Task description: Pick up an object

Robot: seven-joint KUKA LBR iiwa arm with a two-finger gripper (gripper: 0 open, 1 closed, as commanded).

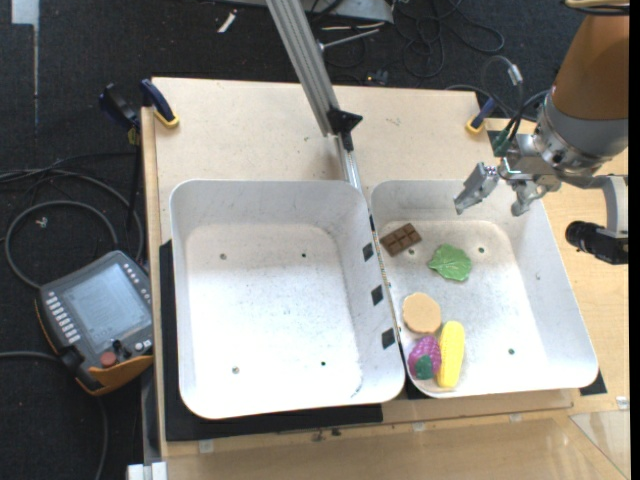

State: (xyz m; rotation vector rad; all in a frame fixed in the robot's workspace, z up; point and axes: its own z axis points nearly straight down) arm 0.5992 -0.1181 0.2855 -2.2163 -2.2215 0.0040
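Note:
The right bin (540, 298) holds several small objects: a brown chocolate bar (400, 238) near its back left, a green leaf (451, 263) in the middle, a round tan cookie (422, 313), a yellow corn cob (451, 353) and a purple grape bunch (424, 356) at the front left. My gripper (498, 194) hangs open above the bin's back edge, right of and above the chocolate bar, with nothing between its fingers (473, 190).
The left bin (200, 268) lies beside the right one. A slanted metal pole (305, 53) crosses over the bench's back. Clamps sit at the bench's far corners (160, 103). A teach pendant (100, 318) lies on the floor at left.

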